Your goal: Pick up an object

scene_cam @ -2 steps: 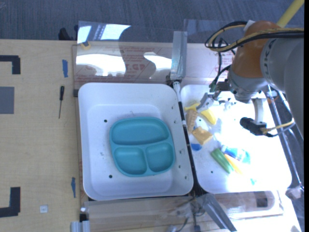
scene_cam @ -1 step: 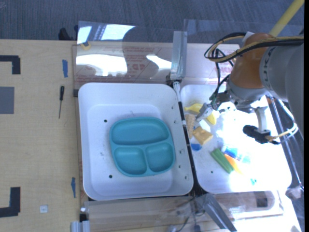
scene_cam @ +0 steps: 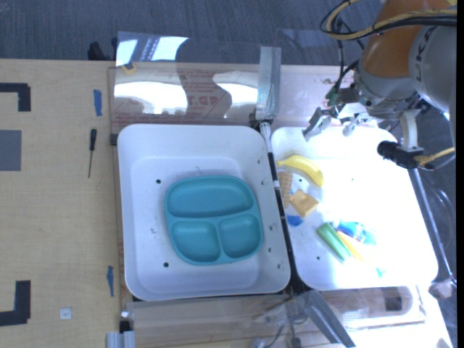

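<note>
My gripper (scene_cam: pixel 330 127) hangs over the back edge of the right bin (scene_cam: pixel 406 216), under the grey arm with its orange band. Its fingers stand spread, open, with nothing between them. Below it and to the left lies a yellow banana (scene_cam: pixel 303 168). A tan wedge-shaped piece (scene_cam: pixel 301 202) sits near the bin's left wall, with a small blue piece (scene_cam: pixel 293 220) just below it. Further to the front lie a green stick-like object (scene_cam: pixel 333 241) and a blue and yellow object (scene_cam: pixel 354 233), side by side. All of them rest on the bin floor, apart from the gripper.
The left bin (scene_cam: pixel 138 165) holds a teal divided plate (scene_cam: pixel 214 218). A metal divider (scene_cam: pixel 268 93) rises at the back between the bins. Cables (scene_cam: pixel 406 154) loop from the arm over the right bin's right side.
</note>
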Controlling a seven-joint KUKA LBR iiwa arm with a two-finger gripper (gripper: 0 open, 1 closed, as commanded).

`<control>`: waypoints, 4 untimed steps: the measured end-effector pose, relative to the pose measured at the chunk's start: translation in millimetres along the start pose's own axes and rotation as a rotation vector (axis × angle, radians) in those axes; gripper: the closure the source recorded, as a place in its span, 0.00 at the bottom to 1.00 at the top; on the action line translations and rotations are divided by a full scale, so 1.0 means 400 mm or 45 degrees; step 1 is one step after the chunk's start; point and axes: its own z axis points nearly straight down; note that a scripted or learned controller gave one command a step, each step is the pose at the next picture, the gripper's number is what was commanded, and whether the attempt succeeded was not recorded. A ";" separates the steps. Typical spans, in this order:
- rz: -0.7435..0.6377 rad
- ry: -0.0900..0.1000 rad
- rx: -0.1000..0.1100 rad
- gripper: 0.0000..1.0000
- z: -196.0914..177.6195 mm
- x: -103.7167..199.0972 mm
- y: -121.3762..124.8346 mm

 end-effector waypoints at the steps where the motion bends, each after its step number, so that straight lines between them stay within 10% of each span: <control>1: -0.049 0.001 0.007 0.00 0.202 -0.047 -0.014; 2: 0.023 0.002 0.003 0.00 0.004 0.016 0.001; 4: -0.211 0.006 0.017 0.00 0.267 -0.026 -0.055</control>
